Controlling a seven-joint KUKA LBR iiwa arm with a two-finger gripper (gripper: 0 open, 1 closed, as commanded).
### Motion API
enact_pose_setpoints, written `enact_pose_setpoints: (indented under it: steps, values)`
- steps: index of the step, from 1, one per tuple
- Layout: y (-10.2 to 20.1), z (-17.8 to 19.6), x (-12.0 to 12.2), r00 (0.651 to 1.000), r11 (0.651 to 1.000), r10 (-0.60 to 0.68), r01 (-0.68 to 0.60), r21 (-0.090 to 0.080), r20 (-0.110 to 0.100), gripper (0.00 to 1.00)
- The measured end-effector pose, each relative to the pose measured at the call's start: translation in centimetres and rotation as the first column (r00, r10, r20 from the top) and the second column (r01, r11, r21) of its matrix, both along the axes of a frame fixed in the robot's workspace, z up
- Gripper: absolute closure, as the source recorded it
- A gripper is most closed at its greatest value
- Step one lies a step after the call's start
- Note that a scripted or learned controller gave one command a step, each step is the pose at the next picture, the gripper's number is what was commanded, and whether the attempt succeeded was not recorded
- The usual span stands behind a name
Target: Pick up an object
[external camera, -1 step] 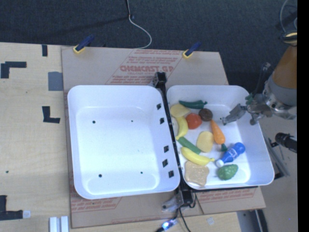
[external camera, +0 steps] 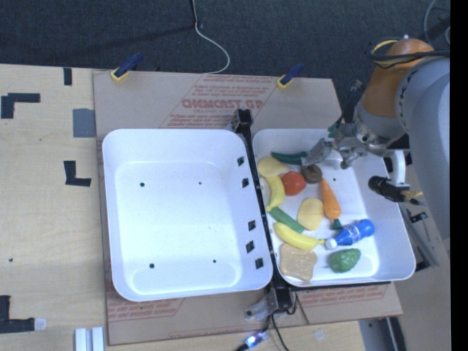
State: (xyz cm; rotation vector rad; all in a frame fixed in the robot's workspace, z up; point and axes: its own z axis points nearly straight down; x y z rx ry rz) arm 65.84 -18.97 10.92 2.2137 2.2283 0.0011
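The right bin (external camera: 391, 229) holds several toy foods. Among them are a red tomato (external camera: 294, 183), a small brown piece (external camera: 312, 172), an orange carrot (external camera: 330, 198), a dark green pod (external camera: 292, 156), a yellow lemon (external camera: 270, 167), two bananas (external camera: 298, 236), a blue bottle (external camera: 352, 233), a slice of bread (external camera: 297, 263) and a green lump (external camera: 344, 259). My gripper (external camera: 330, 155) hangs over the bin's far end, just above and right of the brown piece. Its fingers stand apart with nothing between them.
The left bin (external camera: 175, 210) sits beside the right one, with a black hinge strip (external camera: 252, 196) between them. Both rest on a cardboard sheet (external camera: 212, 101) held by blue and yellow clamps. A cable (external camera: 208, 42) hangs at the back.
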Motion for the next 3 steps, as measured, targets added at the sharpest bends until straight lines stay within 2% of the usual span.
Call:
enact_pose_setpoints:
  steps: [1,2,3]
  values:
    - [5.8,-2.7,-5.4,1.000,1.000,-0.003,0.003,0.002,-0.006,0.00]
    - [8.8,-2.3,-0.6,1.000,1.000,-0.005,0.005,-0.012,-0.003,0.00]
    - [8.7,-2.5,0.7,1.000,1.000,-0.009,0.009,-0.009,-0.015,0.00]
